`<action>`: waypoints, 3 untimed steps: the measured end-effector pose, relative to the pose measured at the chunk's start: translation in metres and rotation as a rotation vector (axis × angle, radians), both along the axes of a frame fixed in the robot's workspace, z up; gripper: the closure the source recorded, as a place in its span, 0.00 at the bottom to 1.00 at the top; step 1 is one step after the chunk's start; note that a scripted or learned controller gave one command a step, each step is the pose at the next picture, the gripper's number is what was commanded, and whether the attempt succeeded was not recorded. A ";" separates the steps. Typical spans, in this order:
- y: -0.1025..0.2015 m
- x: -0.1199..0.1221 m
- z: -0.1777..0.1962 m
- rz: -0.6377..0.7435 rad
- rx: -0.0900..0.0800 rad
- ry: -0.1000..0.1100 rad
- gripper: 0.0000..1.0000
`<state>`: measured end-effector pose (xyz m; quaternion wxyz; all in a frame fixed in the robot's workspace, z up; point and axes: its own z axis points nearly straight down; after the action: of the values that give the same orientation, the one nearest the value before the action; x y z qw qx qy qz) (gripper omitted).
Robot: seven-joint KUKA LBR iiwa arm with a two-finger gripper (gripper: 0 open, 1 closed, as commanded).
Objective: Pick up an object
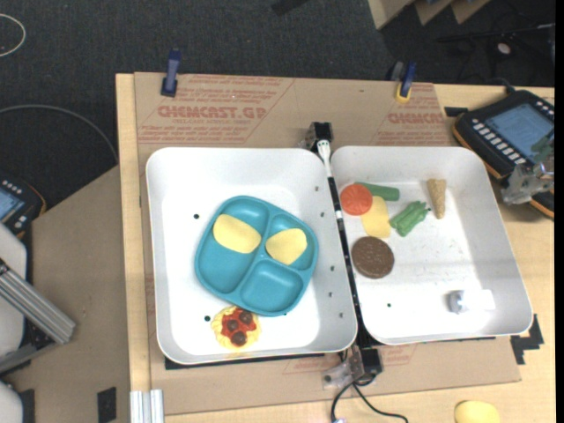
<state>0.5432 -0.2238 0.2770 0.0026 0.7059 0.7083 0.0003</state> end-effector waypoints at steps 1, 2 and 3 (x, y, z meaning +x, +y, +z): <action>0.077 0.014 0.019 0.005 0.003 -0.002 1.00; 0.001 0.004 -0.044 -0.008 0.004 0.008 1.00; 0.053 0.013 0.040 0.003 0.001 -0.007 1.00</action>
<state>0.5566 -0.1711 0.3169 0.0047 0.7049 0.7093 0.0031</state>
